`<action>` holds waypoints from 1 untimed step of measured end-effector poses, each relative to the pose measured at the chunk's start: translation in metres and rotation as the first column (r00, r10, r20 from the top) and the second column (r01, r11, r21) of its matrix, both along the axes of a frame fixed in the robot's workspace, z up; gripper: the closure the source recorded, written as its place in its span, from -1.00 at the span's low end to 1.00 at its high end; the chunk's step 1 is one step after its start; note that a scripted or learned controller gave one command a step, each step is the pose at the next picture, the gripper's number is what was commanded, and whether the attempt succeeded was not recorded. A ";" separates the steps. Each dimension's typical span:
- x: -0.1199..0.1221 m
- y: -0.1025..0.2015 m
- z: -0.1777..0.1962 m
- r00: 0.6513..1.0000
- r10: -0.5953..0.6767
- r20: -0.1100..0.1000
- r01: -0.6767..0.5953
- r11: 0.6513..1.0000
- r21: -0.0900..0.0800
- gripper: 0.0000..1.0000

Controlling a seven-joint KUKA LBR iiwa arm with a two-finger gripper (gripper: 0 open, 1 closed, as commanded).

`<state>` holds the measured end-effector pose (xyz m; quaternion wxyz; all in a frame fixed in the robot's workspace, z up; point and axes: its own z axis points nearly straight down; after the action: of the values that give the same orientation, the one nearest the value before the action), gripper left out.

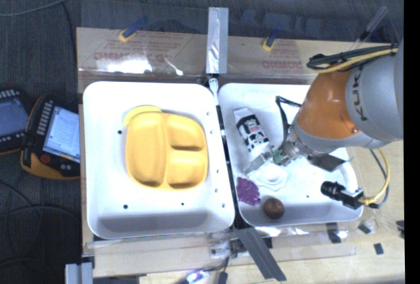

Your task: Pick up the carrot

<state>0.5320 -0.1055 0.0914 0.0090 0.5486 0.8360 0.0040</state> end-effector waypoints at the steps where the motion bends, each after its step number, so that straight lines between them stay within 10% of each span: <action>1: -0.041 -0.004 0.000 0.913 0.408 0.000 -0.408 0.913 -0.009 -1.00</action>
<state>0.4908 -0.1094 0.0918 0.0113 0.3622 0.9320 0.0024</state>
